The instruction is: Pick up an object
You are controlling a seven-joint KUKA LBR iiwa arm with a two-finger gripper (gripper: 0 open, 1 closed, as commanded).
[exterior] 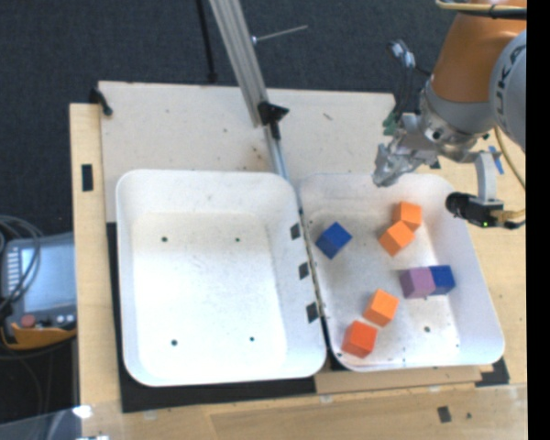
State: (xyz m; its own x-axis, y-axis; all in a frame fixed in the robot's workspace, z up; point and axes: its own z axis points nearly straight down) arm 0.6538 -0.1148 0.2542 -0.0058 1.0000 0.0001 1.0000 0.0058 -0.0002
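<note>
My gripper [387, 174] hangs over the far edge of the right bin [477, 337], with nothing seen between its fingers. Just in front of it lie two orange blocks, one [408, 214] touching the other [395, 237]. A blue block [333, 240] sits near the bin's left wall. A purple block [417, 282] rests against a second blue block [442, 279] toward the right. Two more orange blocks [380, 306] [359, 338] lie near the front.
The left bin [137, 246] sits beside the right one, sharing a divider with black clips. A slanted metal rail [243, 53] rises behind the bins. A grey device [37, 282] with cables stands off the bench at the left.
</note>
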